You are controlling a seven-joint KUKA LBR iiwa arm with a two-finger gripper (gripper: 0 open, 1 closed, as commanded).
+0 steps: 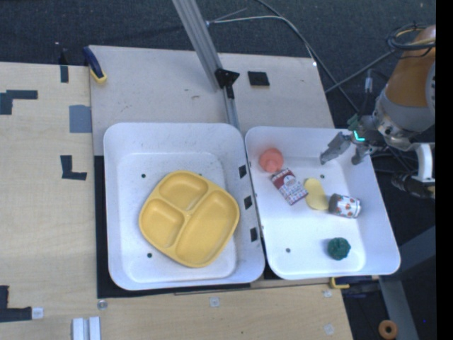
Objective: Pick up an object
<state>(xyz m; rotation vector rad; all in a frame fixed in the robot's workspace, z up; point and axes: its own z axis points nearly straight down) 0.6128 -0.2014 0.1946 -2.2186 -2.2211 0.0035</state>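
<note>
The end effector (345, 151) is hovering spread open, holding nothing, over the right bin (375, 261), likely lining up the can (345, 205).

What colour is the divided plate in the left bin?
Yellow: the divided plate shows plainly in the camera view.

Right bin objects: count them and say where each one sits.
5. Pink ball at upper left, red-and-white packet just below, yellow piece centre, small can beside it, green ball at bottom.
</note>
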